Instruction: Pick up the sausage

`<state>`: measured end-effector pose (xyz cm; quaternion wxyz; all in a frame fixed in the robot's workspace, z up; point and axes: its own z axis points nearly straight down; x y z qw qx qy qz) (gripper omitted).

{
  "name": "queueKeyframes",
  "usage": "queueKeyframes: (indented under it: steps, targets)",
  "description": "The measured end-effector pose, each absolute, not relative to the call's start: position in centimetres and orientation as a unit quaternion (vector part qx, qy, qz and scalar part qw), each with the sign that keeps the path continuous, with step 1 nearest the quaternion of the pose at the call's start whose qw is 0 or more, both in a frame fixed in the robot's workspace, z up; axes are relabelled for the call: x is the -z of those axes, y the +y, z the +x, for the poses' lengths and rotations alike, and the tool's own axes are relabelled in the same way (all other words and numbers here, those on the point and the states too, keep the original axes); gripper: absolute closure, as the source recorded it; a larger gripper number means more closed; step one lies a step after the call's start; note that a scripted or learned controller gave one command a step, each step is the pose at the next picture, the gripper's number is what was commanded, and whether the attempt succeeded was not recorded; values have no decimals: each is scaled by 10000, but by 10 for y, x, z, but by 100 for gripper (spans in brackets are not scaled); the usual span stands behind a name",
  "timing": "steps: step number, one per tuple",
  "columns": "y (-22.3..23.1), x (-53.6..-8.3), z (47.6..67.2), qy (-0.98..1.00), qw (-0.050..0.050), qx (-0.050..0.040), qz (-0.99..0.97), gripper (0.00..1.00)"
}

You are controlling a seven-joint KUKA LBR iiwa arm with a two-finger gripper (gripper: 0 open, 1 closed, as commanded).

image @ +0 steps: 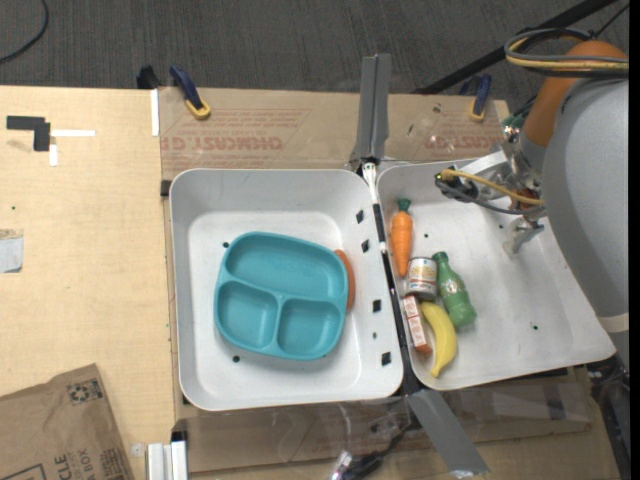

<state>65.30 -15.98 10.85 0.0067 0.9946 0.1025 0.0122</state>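
Two shallow white bins side by side on a bench; left bin [190,268] holding a teal divided plate [282,296], with an orange sliver [347,273] peeking from behind the plate's right edge, too hidden to identify. Right bin [540,298] holding a cluster near its left wall: a carrot [401,238] at the top, lying roughly lengthwise with green stub uppermost; below it a small can [421,277]; just right of the can a green bottle [454,293], tilted; below these a banana [440,339], curved, touching the bottle's lower end. Sausage [414,325] lying along the left wall of the right bin, reddish and thin, pressed between the wall and the banana, its upper end just under the can. Grey arm [600,198] entering from the right, orange band [560,93] above the wrist; claw [510,200] hanging over the upper part of the right bin, well apart from the sausage, wrapped in cables; cannot tell whether wide or narrow; nothing seen gripped. Cardboard sheet [240,133] behind the bins; blue clamp [188,90] at its edge.
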Motion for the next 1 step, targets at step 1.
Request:
queueKeyframes:
  steps: [1]
  targets:
    - [-158, -120, 655, 1060, 67, -140, 9942, 100]
